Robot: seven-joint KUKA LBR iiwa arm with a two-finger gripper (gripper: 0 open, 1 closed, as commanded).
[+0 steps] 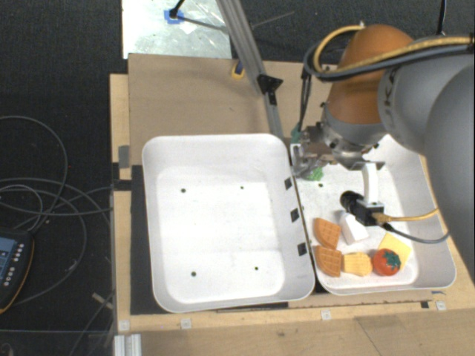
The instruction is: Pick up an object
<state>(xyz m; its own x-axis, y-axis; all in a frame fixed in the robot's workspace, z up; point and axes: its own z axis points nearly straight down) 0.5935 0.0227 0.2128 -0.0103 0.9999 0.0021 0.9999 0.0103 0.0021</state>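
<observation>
Gripper low at the far left corner of the right bin

The arm (401,87) comes in from the right and bends down over the right bin (439,271). Its gripper (306,165) is low in the far left corner of this bin, close to the wall that it shares with the left bin (215,221). From this view I cannot tell if the gripper is apart or together, and nothing can be seen clamped in it.

A small green thing (316,173) lies on the bin floor just beside the gripper tip, partly hidden by it; its kind is not clear.

The other toy foods are grouped along the near edge of the right bin. Two orange waffle pieces (326,233) lie one behind the other by the left wall. A paler yellow-orange piece (357,265) touches the nearer waffle. A white block (354,231) is just behind it. A red tomato (386,262) sits toward the near right corner, with a yellow wedge (395,246) touching it from behind
</observation>
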